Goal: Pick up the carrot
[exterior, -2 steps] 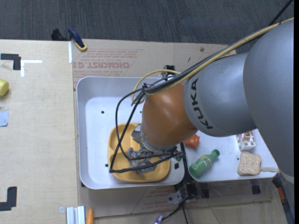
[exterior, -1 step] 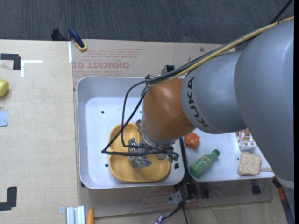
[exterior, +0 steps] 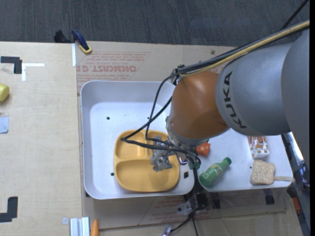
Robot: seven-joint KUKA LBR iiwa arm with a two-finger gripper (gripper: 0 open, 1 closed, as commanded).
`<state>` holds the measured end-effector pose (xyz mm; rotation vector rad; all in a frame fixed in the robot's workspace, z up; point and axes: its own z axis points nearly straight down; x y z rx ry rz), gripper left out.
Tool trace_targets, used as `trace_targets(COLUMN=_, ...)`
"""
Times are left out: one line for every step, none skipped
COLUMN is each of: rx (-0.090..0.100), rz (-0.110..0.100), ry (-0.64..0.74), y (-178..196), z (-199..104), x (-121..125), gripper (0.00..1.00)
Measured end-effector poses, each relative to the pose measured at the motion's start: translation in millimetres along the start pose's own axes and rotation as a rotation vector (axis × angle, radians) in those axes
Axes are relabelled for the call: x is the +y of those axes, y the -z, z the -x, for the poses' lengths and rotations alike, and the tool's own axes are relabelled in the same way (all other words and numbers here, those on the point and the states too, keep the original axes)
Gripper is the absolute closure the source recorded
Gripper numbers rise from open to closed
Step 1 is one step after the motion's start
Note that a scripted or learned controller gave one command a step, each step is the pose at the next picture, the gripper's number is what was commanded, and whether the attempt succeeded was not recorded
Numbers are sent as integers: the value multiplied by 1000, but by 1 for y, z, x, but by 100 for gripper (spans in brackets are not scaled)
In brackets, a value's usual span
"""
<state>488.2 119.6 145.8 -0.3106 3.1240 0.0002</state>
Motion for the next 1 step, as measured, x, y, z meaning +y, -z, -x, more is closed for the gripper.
trace_targets(rx=-2, rz=0, ry=3, y=9, z=1, x=1, gripper=100)
